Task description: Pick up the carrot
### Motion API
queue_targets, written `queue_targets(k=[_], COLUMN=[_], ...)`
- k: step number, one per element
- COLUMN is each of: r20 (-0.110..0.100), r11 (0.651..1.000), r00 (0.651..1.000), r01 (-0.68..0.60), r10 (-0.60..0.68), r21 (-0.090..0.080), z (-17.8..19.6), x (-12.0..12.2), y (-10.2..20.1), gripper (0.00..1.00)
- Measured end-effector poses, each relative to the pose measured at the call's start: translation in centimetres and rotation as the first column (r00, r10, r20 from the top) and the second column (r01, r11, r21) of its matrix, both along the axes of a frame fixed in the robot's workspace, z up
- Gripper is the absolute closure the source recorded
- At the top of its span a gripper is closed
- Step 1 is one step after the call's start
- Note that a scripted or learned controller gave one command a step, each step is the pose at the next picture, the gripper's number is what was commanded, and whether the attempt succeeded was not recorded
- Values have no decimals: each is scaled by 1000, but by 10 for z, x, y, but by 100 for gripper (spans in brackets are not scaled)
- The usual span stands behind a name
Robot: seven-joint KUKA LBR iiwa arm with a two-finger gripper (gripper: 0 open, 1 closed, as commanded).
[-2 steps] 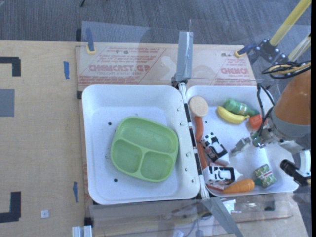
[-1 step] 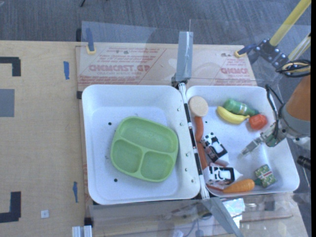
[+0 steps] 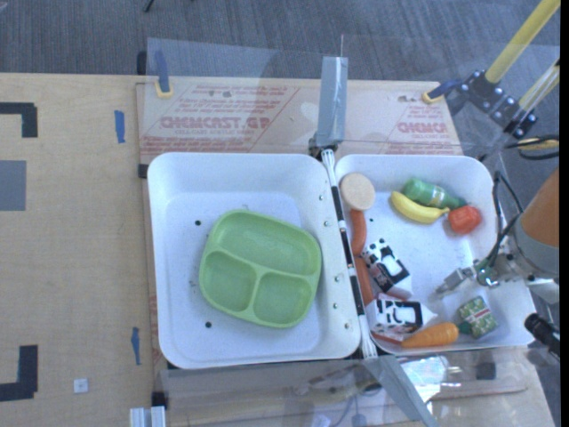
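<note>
**A:** So, from the camera view, which step are we at?

**B:** The approach, I'd judge. The gripper (image 3: 462, 280) hangs low over the right bin (image 3: 427, 256), at the end of the arm (image 3: 538, 229) coming in from the right. The carrot (image 3: 427, 334) lies flat on the bin floor, clearly apart from it, so nothing has been picked up yet.

**A:** Where is the carrot, taken from the gripper?

**B:** Toward the bin's front wall and a little to the left of the gripper. Its thick end points right and its thin end left, so it runs roughly along that wall.

**A:** Is the gripper open or closed?

**B:** I cannot tell; it is small and partly lost against the white floor.

**A:** What crowds the carrot?

**B:** A small green carton (image 3: 476, 317) sits just beside the thick end, between gripper and carrot. A black-and-white toy (image 3: 400, 312) lies against the thin end. The banana (image 3: 418, 207) and tomato (image 3: 464, 219) are well away, on the gripper's far side.

**A:** And the next move?

**B:** Travel toward the front wall and slightly left, then come down over the carrot's middle, closing across its width. The nearby wall and the carton leave little room. A long reddish-orange piece (image 3: 358, 256) along the bin's left wall could be mistaken for the target.

**A:** The left bin (image 3: 178, 194)?

**B:** It holds a green divided plate (image 3: 260, 268), which plays no part here.
</note>
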State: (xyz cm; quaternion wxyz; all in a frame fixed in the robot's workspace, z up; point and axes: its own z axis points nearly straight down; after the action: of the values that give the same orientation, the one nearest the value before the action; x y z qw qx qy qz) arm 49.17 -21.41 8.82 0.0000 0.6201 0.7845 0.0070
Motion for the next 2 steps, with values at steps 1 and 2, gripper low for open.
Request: queue_targets(k=[1,2], r20=[0,-16], r11=[1000,888], r00=[1000,888], r01=[0,460], r10=[0,-460], r21=[0,4], z=[0,7], x=[0,-8], y=[0,3], gripper=[0,0])
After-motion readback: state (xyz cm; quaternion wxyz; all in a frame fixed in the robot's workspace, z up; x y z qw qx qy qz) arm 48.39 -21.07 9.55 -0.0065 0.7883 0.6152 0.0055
